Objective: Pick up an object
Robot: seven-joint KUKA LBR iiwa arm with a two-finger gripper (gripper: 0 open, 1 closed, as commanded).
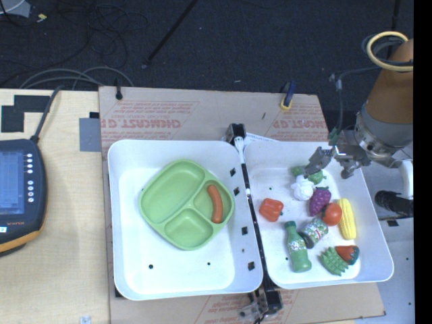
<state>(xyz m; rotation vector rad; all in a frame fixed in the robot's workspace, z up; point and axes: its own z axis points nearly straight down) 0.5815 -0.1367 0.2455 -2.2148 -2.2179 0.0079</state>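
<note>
Toy foods, among them a white garlic (302, 189), purple grapes (319, 200) and a green bottle (296, 247), lie jumbled in the right bin (378, 265), so the gripper (333, 159), fingers spread wide and empty, hovers above their upper edge, apparently lining up a grab.

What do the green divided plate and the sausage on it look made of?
Green divided plate: probably moulded plastic; uniform pale green, smooth, soft sheen on the rims. Sausage: likely toy plastic or rubber; even orange-red colour with a slight gloss. The look alone cannot confirm either.
</note>
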